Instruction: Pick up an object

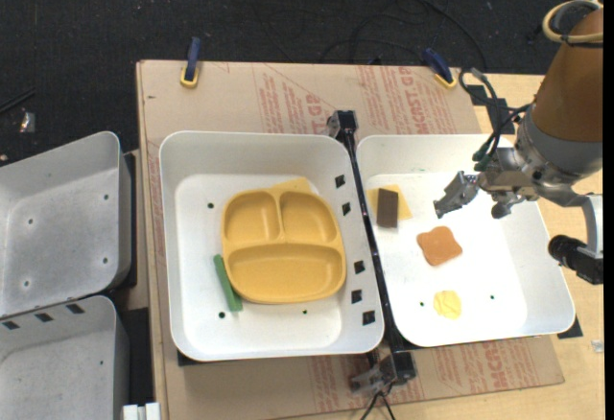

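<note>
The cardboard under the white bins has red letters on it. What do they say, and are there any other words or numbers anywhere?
Red print on the cardboard, above the bins: upside down and too faint to read.
Red print on the cardboard's bottom right corner: too blurred to read.
No words or numbers can be made out on the yellow tray, the bins or the gripper.

Two white bins (pixel 182 169); a yellow divided tray (pixel 284 247) with a green stick (pixel 227 284) in the left one; a brown block (pixel 388 207), orange toast-shaped piece (pixel 439 245) and pale yellow lump (pixel 447 304) in the right.
</note>
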{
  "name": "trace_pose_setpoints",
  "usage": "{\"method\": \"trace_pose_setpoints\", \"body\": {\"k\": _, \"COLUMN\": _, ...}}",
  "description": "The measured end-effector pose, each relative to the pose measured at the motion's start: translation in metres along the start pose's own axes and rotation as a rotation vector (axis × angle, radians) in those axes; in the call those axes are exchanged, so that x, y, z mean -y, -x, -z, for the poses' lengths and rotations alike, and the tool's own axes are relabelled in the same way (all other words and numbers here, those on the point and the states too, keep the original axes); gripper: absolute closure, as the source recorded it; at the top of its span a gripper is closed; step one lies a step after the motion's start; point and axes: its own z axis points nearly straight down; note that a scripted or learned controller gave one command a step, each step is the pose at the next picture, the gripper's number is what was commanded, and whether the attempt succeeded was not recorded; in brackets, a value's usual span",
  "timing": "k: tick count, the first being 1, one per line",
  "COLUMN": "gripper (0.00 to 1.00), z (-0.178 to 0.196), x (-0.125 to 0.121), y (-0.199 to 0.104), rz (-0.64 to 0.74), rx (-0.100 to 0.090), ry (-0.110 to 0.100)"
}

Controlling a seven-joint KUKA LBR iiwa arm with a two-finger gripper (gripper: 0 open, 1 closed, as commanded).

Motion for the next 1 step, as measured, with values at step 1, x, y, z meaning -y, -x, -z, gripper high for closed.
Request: {"method": "trace_pose_setpoints", "body": {"k": 1, "gripper": 0.0, "z": 0.0056, "x": -0.0017, "y": -0.0001, "rz": 0.002, "rx": 0.001, "ry": 0.011}}
